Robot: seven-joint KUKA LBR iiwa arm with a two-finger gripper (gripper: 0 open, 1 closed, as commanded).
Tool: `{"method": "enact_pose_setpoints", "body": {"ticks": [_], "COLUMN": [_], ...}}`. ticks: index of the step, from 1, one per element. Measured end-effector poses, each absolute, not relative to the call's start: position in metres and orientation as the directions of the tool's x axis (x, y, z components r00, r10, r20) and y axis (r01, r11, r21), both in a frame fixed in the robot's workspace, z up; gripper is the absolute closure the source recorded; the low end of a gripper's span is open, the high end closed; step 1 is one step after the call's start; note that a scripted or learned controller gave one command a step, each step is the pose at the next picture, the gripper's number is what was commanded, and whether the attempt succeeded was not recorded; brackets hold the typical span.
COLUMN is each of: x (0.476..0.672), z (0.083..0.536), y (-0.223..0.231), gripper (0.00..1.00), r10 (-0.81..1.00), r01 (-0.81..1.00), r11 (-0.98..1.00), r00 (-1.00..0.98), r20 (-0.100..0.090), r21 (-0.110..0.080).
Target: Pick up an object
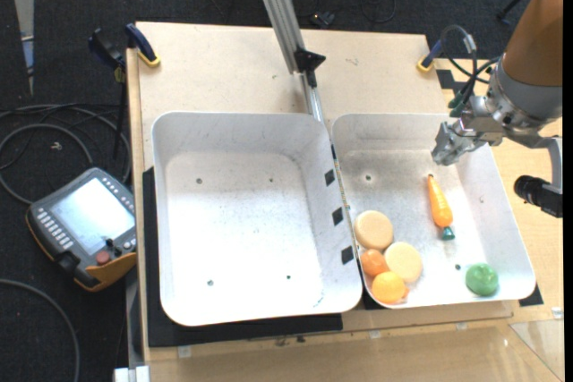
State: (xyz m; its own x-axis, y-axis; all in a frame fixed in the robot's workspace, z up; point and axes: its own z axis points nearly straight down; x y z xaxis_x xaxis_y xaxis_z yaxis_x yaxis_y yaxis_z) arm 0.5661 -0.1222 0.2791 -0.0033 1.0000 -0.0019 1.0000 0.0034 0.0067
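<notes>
The grey metal gripper (447, 149), grip state unclear, should descend straight onto the near small orange plastic carrot (440, 205).

Single fixed camera, mounted above the light wooden bench (233, 72), looking down at a slant. Both shallow white plastic bins (179, 192) fit within frame; dark floor visible around.

In the right bin (501, 219), an orange carrot (439, 203) with a small green tip lies lengthwise near the middle. A green ball (482, 279) sits at the near right corner. Near the left wall, four round pieces cluster, touching: two pale discs (374, 229) (404, 260) and two orange ones (373, 262) (389, 287).
</notes>
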Motion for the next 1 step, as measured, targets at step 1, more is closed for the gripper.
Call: {"method": "enact_pose_setpoints", "body": {"ticks": [1], "x": [0.5628], "z": [0.2653], "y": [-0.0765], "gripper": [1.00], "r10": [1.000], "r01": [1.000], "r11": [0.007], "r00": [-0.007], "r20": [0.001], "r21": [0.000]}}
